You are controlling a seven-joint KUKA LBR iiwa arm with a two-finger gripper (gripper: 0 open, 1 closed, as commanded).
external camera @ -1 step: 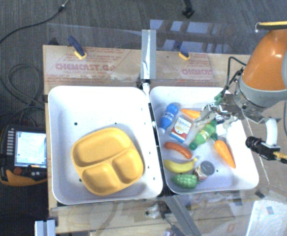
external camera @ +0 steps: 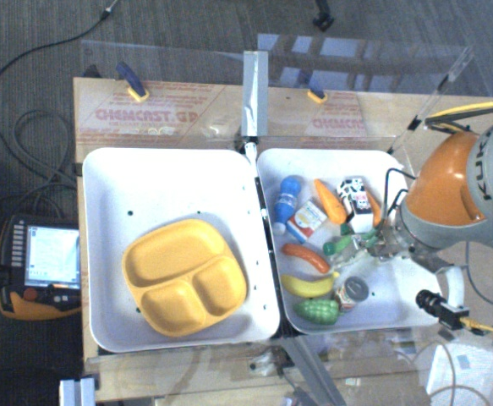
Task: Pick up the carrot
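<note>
Crowded right bin, fingers' state impossible to tell.
The gripper [external camera: 380,242] hovers beside a green toy [external camera: 341,245]; the slim orange carrot [external camera: 330,201] lies between the black-and-white cow figure [external camera: 353,193] and blue bottle [external camera: 288,196]; the yellow divided plate [external camera: 185,275] fills the left white bin [external camera: 111,176].

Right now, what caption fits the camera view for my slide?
Arm's hand low in the right bin among toys, the carrot lying just beyond it.

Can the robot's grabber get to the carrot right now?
Probably yes. The carrot lies uncovered on top in the right bin, and the gripper is just beside it, though the cow toy crowds one side.
</note>
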